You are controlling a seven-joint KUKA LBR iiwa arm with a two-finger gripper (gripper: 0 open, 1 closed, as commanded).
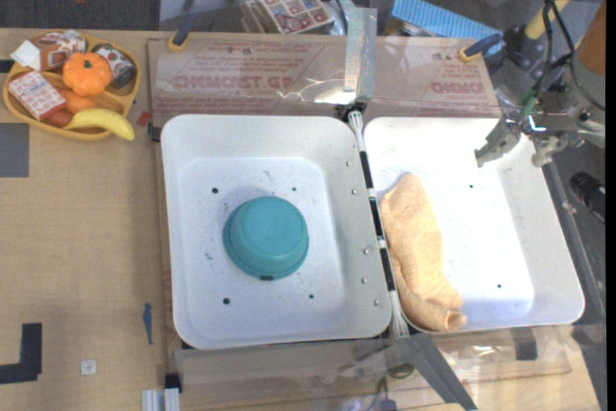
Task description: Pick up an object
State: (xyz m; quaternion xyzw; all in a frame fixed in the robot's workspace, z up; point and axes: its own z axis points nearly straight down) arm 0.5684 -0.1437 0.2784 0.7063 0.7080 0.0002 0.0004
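A teal bowl (267, 237) lies upside down in the middle of the left bin (185, 159). A tan, rolled cloth (421, 250) stretches along the left wall of the right bin (539, 236), from mid-bin down to its near corner. My gripper (492, 147) hangs over the far right part of the right bin, above bare white floor. It is well apart from the cloth, up and to the right of it. Nothing shows in its grasp.
A yellow dish (29, 106) with toy food, including an orange pumpkin (87, 72) and a banana (101, 120), sits at the far left on the wooden bench. Cardboard and clear plastic sheeting (289, 77) run behind both bins. Cables and arm hardware (563, 43) crowd the right side.
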